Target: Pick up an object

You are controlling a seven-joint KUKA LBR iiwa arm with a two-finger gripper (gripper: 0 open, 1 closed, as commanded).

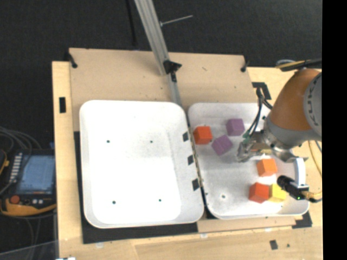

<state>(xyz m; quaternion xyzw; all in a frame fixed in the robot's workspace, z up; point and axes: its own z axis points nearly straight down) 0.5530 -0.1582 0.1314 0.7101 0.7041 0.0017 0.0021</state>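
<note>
While the gripper (245,150) hung low over the right bin (227,206), none of the blocks could be seen between its fingers, and whether those fingers stood apart or together could not be told from above. Nearest to it was a purple block (222,144), lying just to its left on the bin floor. A second purple block (235,126) sat above and slightly left of the gripper, and an orange-red block (203,135) lay further left, close to the bin's inner wall. Just to the gripper's lower right rested an orange block (267,167), partly tucked under the wrist. Further down, a red block (259,192) touched a yellow block (278,193) near the bin's lower edge. Behind the gripper, the arm (295,110) rose to the right with its orange band showing. Well to the left lay the left bin (135,164), both bins resting on the bench (124,72).
</note>
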